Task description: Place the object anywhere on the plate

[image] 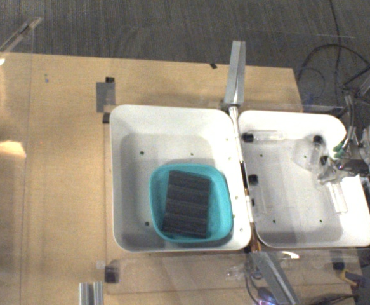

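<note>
A dark ridged block (186,203) lies on the teal plate (221,192) in the left bin (127,132). The gripper (334,168) sits over the right edge of the right bin (286,230), well apart from the plate. Its opening cannot be determined. Both bins rest on the counter (45,189).
</note>
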Available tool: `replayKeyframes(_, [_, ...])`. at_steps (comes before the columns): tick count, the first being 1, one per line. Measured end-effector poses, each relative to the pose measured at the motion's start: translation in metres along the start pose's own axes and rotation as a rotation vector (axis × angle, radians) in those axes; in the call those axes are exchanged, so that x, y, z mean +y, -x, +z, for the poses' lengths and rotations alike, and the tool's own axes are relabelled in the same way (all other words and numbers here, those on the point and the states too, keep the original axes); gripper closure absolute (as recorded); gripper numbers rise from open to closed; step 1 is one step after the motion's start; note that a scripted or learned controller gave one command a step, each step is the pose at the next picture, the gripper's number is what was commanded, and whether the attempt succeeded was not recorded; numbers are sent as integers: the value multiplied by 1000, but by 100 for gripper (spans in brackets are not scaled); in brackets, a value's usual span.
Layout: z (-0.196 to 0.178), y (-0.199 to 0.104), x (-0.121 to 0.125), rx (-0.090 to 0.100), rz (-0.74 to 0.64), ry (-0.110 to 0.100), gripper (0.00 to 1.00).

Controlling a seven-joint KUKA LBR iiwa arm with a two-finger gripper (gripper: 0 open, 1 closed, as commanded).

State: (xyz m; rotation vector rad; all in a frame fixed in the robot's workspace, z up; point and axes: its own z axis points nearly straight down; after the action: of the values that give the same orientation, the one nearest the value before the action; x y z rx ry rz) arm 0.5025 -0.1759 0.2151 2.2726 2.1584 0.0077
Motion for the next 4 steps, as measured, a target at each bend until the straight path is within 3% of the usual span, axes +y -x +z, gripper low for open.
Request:
replayKeyframes(1, [12,-84,38,1,-101,-2,100])
replayKeyframes(2, [31,-162,-24,2,-8,-6,100])
replayKeyframes(3, [14,-205,20,3,-97,-3,100])
replayKeyframes(4, [14,-205,20,3,-97,-3,0])
